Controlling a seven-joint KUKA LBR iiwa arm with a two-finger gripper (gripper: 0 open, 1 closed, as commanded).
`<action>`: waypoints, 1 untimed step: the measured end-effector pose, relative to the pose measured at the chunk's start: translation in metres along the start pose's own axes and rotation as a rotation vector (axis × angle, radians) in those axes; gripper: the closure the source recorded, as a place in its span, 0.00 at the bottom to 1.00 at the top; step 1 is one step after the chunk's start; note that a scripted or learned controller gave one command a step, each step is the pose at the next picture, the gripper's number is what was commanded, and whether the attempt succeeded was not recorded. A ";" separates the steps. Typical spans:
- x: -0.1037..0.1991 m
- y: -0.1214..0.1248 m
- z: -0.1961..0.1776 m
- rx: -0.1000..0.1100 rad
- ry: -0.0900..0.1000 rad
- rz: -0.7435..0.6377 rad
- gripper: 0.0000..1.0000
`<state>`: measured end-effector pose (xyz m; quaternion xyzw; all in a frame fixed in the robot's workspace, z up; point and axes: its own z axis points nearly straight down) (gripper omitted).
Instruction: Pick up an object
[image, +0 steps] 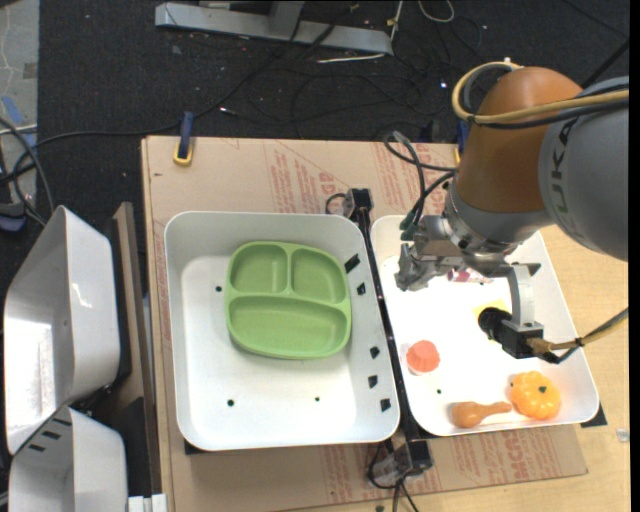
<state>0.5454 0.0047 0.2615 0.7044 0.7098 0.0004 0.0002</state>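
Observation:
My gripper (414, 272) hangs over the far left part of the right bin (440, 420), beneath the grey wrist and orange band. A small salmon-red round piece (423, 356) lies in that bin, nearer the camera than the gripper and apart from it. An orange pumpkin-shaped toy (535, 394) sits in the near right corner. Beside it lies a tan gourd-shaped toy (478, 411). A bit of pink (462, 275) and a bit of yellow (490, 309) peek out from under the wrist; what they are is hidden.
The left bin (200, 400) holds a green divided plate (289, 300) in its far half. A black divider with clips runs between the two bins. Cables lie on the bench behind the right bin.

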 end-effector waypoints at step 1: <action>0.050 0.011 0.008 0.000 0.000 0.000 1.00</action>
